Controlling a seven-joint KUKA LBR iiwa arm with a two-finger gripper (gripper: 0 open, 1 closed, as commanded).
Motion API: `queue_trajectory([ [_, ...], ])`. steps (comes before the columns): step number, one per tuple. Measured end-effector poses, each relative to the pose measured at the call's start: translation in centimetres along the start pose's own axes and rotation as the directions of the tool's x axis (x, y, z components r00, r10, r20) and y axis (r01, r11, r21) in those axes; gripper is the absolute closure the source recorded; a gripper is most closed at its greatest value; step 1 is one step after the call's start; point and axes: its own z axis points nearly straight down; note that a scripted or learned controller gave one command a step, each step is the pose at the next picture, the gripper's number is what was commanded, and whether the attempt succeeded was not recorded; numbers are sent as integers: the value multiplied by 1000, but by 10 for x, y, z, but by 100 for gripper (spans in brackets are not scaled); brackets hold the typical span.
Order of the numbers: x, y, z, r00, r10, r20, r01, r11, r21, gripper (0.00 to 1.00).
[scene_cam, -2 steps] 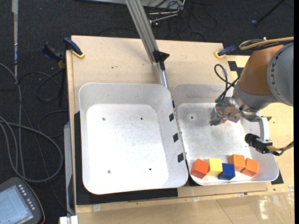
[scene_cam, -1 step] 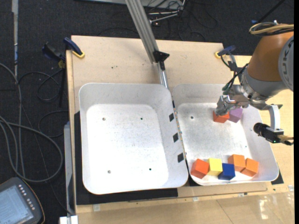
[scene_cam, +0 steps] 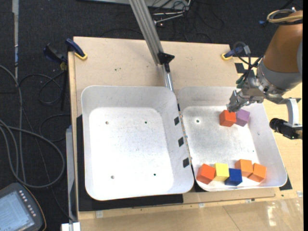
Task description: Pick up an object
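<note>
— Where are we seeing the gripper (scene_cam: 237,105) right now?

— We are seeing it hanging low over the far part of the right bin (scene_cam: 274,148), at the end of the grey arm (scene_cam: 284,57) reaching in from the right. Its tip is sitting just above an orange-red block (scene_cam: 227,118), close enough that the two are looking as if they touch.

— Are the fingers pinching that block?

— We are not able to tell; the fingertips are too small and dark against the block, so spread or pressed together is beyond us.

— What else is lying nearby?

— A purple block (scene_cam: 243,116) is resting right beside the orange-red one, touching it. Along the near wall we are counting a cluster: an orange block (scene_cam: 206,173), a yellow block (scene_cam: 222,170), a blue block (scene_cam: 235,176) and two more orange blocks (scene_cam: 252,169), all huddling together. The left bin (scene_cam: 96,129) is lying alongside, edge to edge.
</note>
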Motion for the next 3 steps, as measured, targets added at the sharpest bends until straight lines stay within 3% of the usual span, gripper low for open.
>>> queue_trajectory([
  [1, 55, -14, 9, 1000, -4, -4, 4, 1000, 8, 100],
  [3, 164, -39, -7, 1000, -6, -5, 6, 1000, 8, 100],
])
